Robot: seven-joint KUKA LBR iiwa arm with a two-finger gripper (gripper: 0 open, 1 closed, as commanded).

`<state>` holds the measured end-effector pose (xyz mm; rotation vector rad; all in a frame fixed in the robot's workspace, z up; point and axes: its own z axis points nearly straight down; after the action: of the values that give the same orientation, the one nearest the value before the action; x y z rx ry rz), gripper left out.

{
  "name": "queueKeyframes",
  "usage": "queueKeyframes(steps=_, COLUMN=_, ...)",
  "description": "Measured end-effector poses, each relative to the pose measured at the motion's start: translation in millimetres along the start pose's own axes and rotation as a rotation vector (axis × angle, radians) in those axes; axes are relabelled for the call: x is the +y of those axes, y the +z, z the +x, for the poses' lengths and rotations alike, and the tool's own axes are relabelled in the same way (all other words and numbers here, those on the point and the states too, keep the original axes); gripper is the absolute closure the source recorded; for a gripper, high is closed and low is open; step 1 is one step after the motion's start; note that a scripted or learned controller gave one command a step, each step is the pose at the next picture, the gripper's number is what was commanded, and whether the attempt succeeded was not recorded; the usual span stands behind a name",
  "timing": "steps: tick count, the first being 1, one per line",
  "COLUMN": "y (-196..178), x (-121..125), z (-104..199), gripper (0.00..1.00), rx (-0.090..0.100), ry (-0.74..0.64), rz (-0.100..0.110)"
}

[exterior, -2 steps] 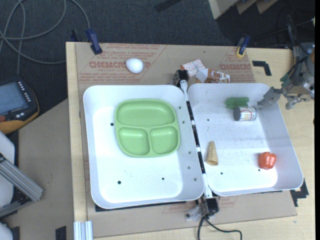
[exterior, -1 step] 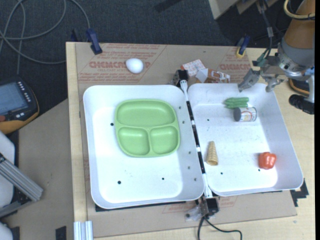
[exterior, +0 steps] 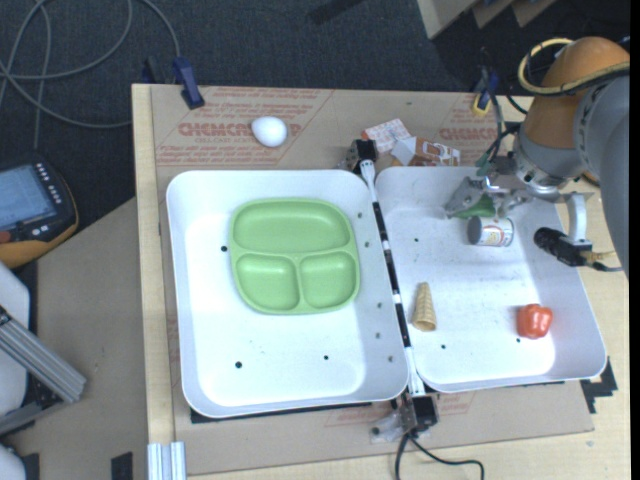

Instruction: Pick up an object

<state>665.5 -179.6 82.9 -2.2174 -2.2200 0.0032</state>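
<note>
A small can [exterior: 490, 232] is seen lying on its side in the right bin [exterior: 470, 358], not yet lifted. The gripper [exterior: 482, 205] is positioned just above it, touching or nearly so; its opening cannot be judged. An ice-cream cone [exterior: 426, 306] and red pepper [exterior: 534, 320] are left untouched nearby.

The cardboard sheet [exterior: 330, 118] under the bins reads "CHEMCRAFT" in red.
</note>
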Motion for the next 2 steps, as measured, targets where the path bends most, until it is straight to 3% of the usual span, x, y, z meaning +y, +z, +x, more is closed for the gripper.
queueKeyframes(steps=1, y=-12.9, x=1.7, z=-0.6, gripper=1.0, rx=-0.004, ry=-0.001, rz=-0.005)
queueKeyframes(steps=2, y=-43.6, x=1.8, z=59.8, gripper=1.0, rx=0.001, ry=-0.001, rz=-0.005)
